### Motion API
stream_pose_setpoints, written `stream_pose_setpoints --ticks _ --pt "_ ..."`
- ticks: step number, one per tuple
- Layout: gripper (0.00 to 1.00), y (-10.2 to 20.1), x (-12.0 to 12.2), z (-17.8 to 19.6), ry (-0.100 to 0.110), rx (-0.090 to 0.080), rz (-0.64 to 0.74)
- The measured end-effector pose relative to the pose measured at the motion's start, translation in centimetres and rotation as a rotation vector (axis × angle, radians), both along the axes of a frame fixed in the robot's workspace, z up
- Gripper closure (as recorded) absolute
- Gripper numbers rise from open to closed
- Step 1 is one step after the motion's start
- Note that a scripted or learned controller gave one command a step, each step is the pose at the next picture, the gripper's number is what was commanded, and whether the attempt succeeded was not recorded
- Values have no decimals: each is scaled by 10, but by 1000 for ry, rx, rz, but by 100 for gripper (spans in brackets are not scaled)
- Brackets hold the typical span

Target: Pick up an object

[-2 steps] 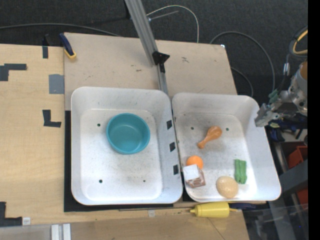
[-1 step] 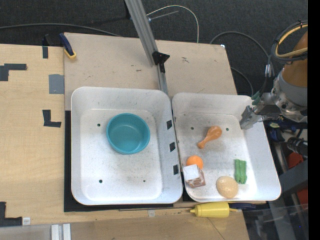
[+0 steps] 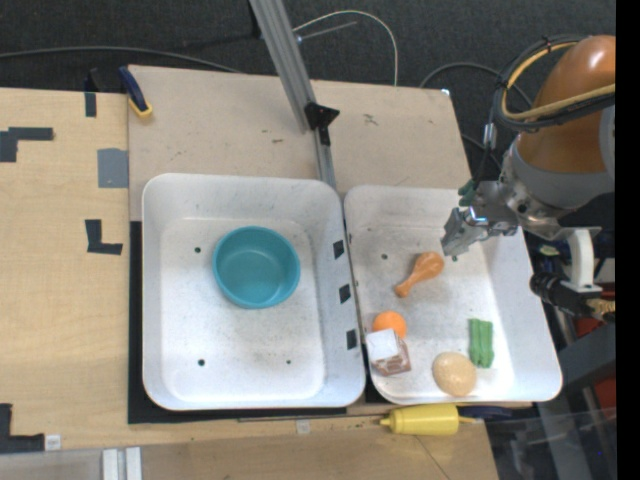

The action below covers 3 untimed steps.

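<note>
- Drumstick, orange-tan, lies flat near the middle of the right bin, thick end pointing to 2 o'clock; nothing grips it.
- Bench carries both white bins, which touch along one edge.
- Arm, grey with an orange band, reaches in from 3 o'clock over the right bin's far corner.
- Left bin sits at 9 o'clock of the right bin.
- Pole, a grey metal bar, slants from 12 o'clock down to the seam between the bins.
- Bowl, teal and upright, stands slightly toward 11 o'clock of the left bin's centre.
- Gripper hangs at 2 o'clock of the drumstick, just beside its thick end; whether it is apart or together cannot be told, and nothing shows inside it.
- Bottle, yellow, lies on its side outside the right bin, against its 6 o'clock rim.
- Egg, beige, rests at 5 o'clock in the right bin.
- Box, white and brown, sits at 7 o'clock in that bin.
- Green piece lies at 1 o'clock of the egg, close by.
- Ball, orange, touches the box at its 12 o'clock side.
</note>
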<state>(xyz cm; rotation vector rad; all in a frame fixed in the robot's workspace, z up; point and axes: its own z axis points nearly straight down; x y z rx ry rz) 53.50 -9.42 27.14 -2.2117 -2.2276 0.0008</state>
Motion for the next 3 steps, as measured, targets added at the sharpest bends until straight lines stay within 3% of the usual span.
stream_pose_setpoints --ticks 1,3 --pt "100 62 -6 -8 0 0 0" --pt "100 151 -16 -42 3 -1 -1"
